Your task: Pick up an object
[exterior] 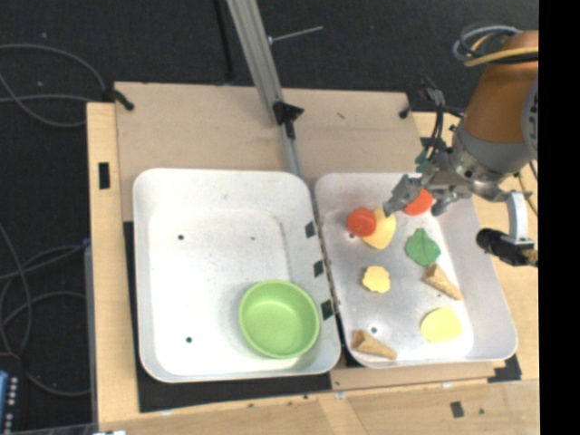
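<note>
We see gripper (419, 198) clamped on small orange-red piece (419, 204); red tomato (362, 222) and yellow chunk (381, 233) just beside.

Noted two shallow white bins, left bin (145, 188) touching right bin (480, 324), on a tan board (199, 125). Logged a slanted aluminium rail (254, 43) rising from the board's rear. Observed loose cables (36, 71) on dark floor, left.
</note>
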`<state>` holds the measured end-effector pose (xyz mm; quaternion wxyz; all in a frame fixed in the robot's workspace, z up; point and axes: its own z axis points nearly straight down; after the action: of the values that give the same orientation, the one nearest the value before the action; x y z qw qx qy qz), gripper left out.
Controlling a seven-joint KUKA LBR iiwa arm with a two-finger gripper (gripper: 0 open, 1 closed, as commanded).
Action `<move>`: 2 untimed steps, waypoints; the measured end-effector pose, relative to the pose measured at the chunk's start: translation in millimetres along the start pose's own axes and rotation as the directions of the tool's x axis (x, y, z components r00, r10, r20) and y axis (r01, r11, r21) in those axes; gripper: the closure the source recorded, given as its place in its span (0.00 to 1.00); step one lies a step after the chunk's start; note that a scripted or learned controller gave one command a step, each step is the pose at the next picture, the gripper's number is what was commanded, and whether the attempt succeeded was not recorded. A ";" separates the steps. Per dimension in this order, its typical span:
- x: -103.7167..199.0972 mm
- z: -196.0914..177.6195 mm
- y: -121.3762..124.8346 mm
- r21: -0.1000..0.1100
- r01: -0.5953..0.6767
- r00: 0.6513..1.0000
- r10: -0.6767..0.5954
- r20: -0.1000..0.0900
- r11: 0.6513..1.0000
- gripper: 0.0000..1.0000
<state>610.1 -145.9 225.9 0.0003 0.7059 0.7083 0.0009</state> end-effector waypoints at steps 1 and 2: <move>0.0 0.0 0.0 0.000 0.000 1.000 0.000 0.000 1.000 0.00; -3.0 43.2 -5.5 0.005 -0.005 1.000 0.005 0.004 1.000 0.00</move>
<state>604.7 -148.9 182.7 0.0000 0.7075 0.7067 -0.0023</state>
